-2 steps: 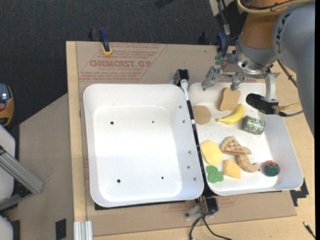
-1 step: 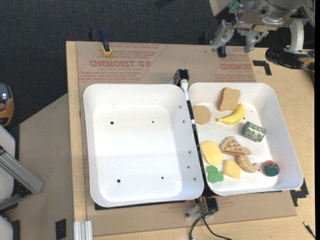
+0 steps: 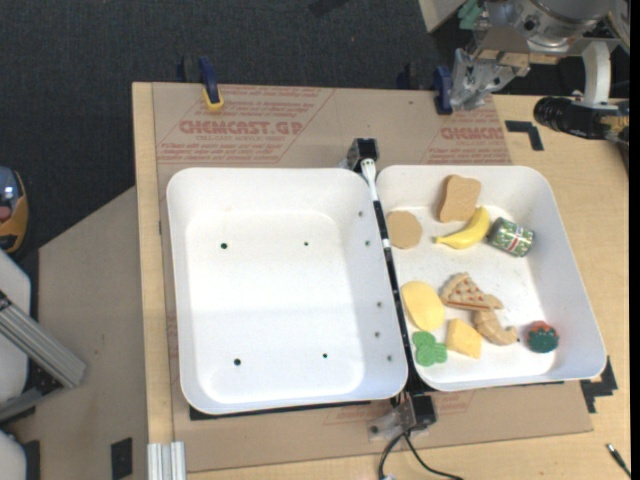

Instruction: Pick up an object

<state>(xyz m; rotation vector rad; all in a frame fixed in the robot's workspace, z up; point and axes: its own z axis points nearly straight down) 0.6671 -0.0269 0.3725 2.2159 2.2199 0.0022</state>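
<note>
My gripper (image 3: 470,88) hangs high above the bench, beyond the far edge of the right bin (image 3: 575,298), with nothing visible between its fingers. In the right bin lie a slice of brown bread (image 3: 458,197), a yellow banana (image 3: 467,232), a green can (image 3: 510,237), a round tan cookie (image 3: 404,229), a yellow lemon-like piece (image 3: 423,305), a waffle wedge (image 3: 468,292), a cheese block (image 3: 462,338), a croissant-like piece (image 3: 494,328), a green leafy piece (image 3: 430,349) and a red and green berry (image 3: 541,337).
The left bin (image 3: 195,268) sits beside the right one, both on a brown board (image 3: 260,123). Blue clamps (image 3: 210,80) hold the board's far edge. A black clip (image 3: 361,152) sits where the bins meet at the back.
</note>
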